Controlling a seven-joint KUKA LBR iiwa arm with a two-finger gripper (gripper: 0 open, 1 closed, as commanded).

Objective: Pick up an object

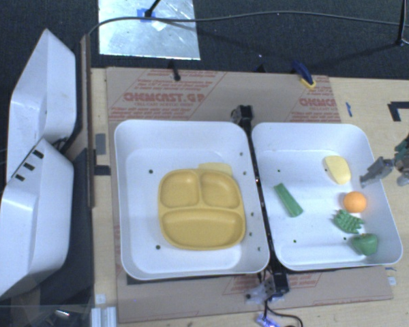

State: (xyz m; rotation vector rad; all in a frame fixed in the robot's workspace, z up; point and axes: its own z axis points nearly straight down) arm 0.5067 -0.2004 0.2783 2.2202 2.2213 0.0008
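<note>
Starting at the far left there's a pair of white housings (37, 162) sitting off the bench, well clear of everything.

Then the left bin (133, 182). It holds a yellow divided plate (202, 208) with three compartments, sitting roughly in the middle. There's bare white floor all around it, with the widest strip along the left wall and a fair gap at the top. A small pale yellow piece (215, 168) peeks out from behind the plate's top edge, touching or tucked under it, can't tell which.

The two bins butt up against each other along the middle, rims touching.

The right bin (293, 145) is where the small stuff is. A green stick-shaped piece (287, 199) lies at a slant near the left side with open floor all around it, so that's the easiest one to get at. The rest is crowded along the right wall: a pale yellow rounded object (337, 169) up top, an orange ball (354, 201) below it, then a ridged green item (347, 221) just under the ball, and a smooth green lump (365, 243) in the bottom right corner, right against the wall.

The gripper (380, 170) hangs over the right rim, just beside the pale yellow object but apart from it. Whether it's spread or closed I honestly can't tell; nothing is visibly held.
</note>
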